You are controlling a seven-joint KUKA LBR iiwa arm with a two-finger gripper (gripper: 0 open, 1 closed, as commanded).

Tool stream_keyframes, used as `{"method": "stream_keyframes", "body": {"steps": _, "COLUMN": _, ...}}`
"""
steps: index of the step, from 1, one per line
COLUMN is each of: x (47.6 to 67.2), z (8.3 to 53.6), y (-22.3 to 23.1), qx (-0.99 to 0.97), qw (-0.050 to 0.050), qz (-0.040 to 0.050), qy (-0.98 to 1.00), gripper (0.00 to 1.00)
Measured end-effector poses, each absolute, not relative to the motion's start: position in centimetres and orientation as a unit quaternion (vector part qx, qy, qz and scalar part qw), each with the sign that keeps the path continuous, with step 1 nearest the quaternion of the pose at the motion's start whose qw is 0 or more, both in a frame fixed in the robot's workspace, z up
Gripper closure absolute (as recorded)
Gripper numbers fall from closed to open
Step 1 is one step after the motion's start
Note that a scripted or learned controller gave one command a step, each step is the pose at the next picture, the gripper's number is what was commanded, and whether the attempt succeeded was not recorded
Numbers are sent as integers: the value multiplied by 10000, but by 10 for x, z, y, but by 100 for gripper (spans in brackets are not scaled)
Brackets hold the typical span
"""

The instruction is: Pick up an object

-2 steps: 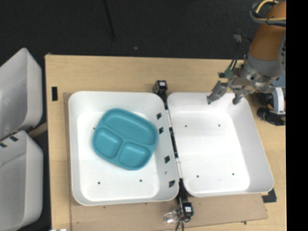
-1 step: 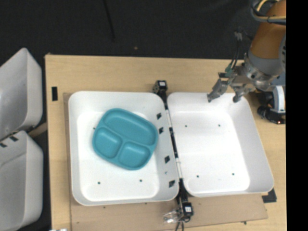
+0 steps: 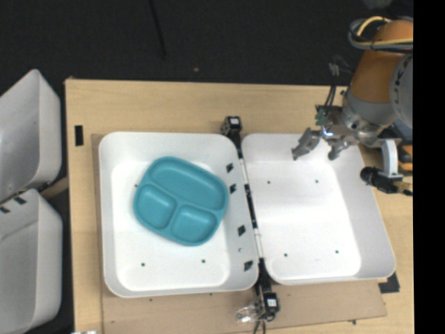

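Bench (image 3: 83, 186): pale wood, bearing two shallow white bins side by side, their inner rims touching along a seam set with small black clips. Left bin (image 3: 111, 256): holds one teal plate (image 3: 181, 200), three compartments, one large and two smaller, lying flat near the bin's middle and turned at an angle to the walls. Right bin (image 3: 361, 256): white floor marked with a few small dark dots. Arm (image 3: 379, 75): grey with an orange band, entering from the right, above the far right corner of the right bin. Gripper (image 3: 321, 149): two fingers spread apart, nothing between them, tips over the far edge of the right bin, well apart from the plate. Black connector (image 3: 231, 125): at the far end of the seam.
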State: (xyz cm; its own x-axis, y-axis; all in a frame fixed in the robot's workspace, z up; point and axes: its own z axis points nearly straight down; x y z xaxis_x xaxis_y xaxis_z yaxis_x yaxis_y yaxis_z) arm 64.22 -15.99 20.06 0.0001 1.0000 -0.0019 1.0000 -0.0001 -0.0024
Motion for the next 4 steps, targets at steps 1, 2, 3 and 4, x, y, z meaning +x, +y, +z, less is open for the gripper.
{"method": "stream_keyframes", "body": {"steps": 1, "x": 643, "z": 137, "y": -160, "qx": -7081, "qw": 10, "qz": 20, "qy": -7061, "gripper": 0}}
{"method": "stream_keyframes", "body": {"steps": 2, "x": 643, "z": 98, "y": -161, "qx": -7089, "qw": 7, "qz": 18, "qy": -7053, "gripper": 0}}
{"method": "stream_keyframes", "body": {"steps": 3, "x": 644, "z": 109, "y": -162, "qx": -7093, "qw": -8, "qz": 7, "qy": -7049, "gripper": 100}}
{"method": "stream_keyframes", "body": {"steps": 4, "x": 640, "z": 152, "y": -163, "qx": -7096, "qw": -7, "qz": -5, "qy": -7046, "gripper": 100}}
